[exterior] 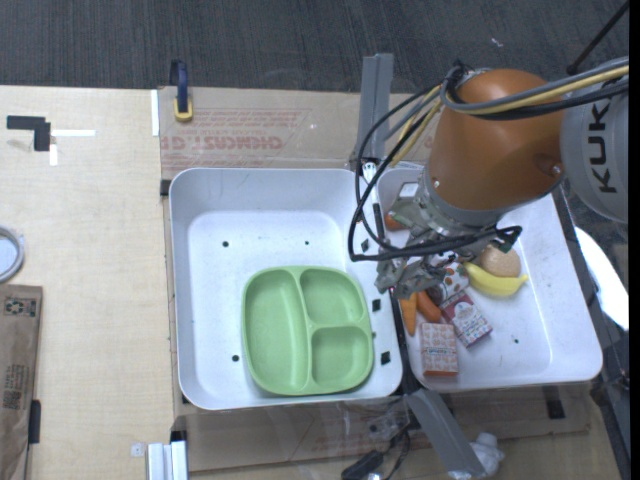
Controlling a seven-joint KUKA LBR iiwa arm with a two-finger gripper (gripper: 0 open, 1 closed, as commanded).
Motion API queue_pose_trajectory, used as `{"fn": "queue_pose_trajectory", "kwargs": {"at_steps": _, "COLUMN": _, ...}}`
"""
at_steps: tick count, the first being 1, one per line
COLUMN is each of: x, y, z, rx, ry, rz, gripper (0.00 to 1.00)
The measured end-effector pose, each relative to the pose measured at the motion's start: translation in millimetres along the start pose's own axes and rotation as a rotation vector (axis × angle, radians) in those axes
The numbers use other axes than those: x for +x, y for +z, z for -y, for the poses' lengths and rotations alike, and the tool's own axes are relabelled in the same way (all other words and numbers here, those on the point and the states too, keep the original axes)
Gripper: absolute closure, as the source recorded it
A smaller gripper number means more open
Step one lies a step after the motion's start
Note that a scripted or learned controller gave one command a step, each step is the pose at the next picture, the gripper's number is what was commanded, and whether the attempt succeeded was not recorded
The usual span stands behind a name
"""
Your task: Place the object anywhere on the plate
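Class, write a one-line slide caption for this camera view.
Arm's gripper low over food items in the right bin; green plate waits in left bin.

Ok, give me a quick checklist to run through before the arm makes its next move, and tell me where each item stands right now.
1. Plate sits flat in the left bin, compartments bare: ok.
2. Gripper is over the right bin, above the pile: ok.
3. Something between the fingers: cannot tell, the wrist hides them.
4. Items within reach below: banana, carrot, two small cartons: ok.
5. Object on the plate: not ok, not yet done.
6. Cables hang by the divider between the bins, a possible snag: cannot tell.
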State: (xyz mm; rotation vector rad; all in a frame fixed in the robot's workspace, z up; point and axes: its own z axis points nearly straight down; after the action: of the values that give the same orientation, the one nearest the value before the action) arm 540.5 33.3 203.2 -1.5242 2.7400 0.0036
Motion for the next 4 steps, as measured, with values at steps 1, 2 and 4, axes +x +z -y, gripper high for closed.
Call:
{"fn": "queue_pose_trajectory", "kwargs": {"at_steps": 1, "x": -7.6, "y": 12.0, "z": -62.8, "rx": -0.004, "ry": -0.253, "rz": -0.005, "gripper": 1.00}}
{"fn": "queue_pose_trajectory", "kwargs": {"at_steps": 2, "x": 39.6, "y": 11.9, "z": -44.8, "rx": -0.003, "ry": -0.369, "rz": -0.005, "gripper": 1.00}}
{"fn": "queue_pose_trajectory", "kwargs": {"at_steps": 4, "x": 86.1, "y": 11.8, "z": 22.2, "rx": -0.005, "ry": -0.653, "rz": -0.003, "gripper": 1.00}}
